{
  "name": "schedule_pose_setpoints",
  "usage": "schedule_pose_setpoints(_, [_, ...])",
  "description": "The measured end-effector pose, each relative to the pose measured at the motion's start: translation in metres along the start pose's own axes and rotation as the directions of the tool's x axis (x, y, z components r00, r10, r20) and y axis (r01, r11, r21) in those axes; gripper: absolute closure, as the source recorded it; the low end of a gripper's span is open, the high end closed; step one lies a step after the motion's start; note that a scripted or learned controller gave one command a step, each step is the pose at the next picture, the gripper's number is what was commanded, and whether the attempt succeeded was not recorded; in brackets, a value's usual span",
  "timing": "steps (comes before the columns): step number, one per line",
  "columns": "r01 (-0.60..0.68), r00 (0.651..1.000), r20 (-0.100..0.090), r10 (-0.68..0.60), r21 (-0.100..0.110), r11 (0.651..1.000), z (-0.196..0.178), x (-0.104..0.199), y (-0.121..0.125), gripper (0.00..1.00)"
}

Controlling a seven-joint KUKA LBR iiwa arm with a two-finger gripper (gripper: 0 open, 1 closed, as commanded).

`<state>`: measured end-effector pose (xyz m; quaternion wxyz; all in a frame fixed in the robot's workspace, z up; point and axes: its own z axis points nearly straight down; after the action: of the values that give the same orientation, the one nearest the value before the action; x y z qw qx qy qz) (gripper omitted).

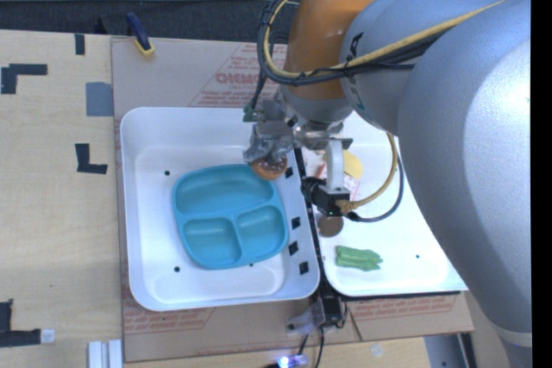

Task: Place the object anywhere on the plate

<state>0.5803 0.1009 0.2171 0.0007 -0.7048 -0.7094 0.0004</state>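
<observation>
A blue three-compartment plate (228, 215) lies in the left white bin (142, 185). My gripper (269, 159) hangs over the plate's far right corner, just inside the wall between the two bins. A small round orange-brown object (272, 170) sits between its fingertips, a little above the plate's rim. The fingers are shut on it. The wrist and its orange band hide the bin area behind the gripper.
The right bin (423, 246) holds a green pod-like object (358, 258), a small brown round piece (329, 226) near the dividing wall, and a yellow item (352, 165) partly hidden by cables. The large grey arm covers the right side of the view.
</observation>
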Motion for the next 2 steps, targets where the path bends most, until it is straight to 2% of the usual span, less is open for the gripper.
schedule_pose_setpoints(1, [-0.001,1.0,-0.001,0.001,-0.001,1.0,-0.009,0.043,0.012,1.0])
schedule_pose_setpoints(2, [-0.004,1.0,0.001,0.004,0.0,1.0,-0.009,0.062,0.024,1.0])
